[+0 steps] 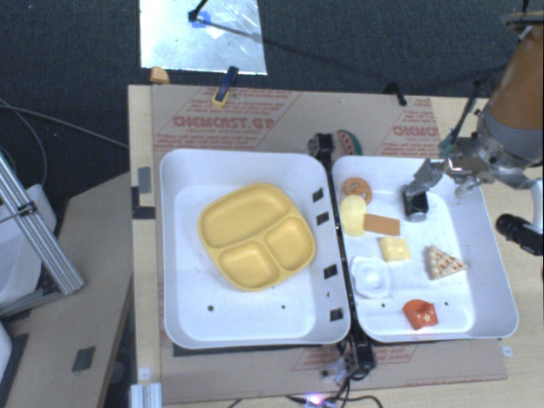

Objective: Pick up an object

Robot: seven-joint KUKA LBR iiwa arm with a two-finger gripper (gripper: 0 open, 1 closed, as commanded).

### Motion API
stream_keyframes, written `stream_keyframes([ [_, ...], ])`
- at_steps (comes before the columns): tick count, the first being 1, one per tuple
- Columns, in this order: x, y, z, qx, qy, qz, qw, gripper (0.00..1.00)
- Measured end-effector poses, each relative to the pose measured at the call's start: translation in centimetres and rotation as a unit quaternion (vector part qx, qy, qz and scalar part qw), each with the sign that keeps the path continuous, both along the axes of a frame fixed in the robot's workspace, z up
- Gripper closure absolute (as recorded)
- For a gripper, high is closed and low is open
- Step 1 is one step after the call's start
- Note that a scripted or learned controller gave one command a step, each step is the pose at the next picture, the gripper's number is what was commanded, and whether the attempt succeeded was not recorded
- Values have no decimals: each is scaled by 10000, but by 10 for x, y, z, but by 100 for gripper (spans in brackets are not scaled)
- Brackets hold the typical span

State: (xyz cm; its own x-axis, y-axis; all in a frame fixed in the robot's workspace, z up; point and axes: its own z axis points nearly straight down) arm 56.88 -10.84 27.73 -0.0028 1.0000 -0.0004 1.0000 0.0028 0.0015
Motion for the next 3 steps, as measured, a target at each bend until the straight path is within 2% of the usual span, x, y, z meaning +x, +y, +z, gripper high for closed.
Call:
stream_keyframes([
  [1, -24, -15, -164, 13, 58, -19, 10000, 0],
  [2, -20, -14, -145, 1, -10, -11, 10000, 100],
  [3, -29, 79, -90, 15, -20, 47, 10000, 100],
])
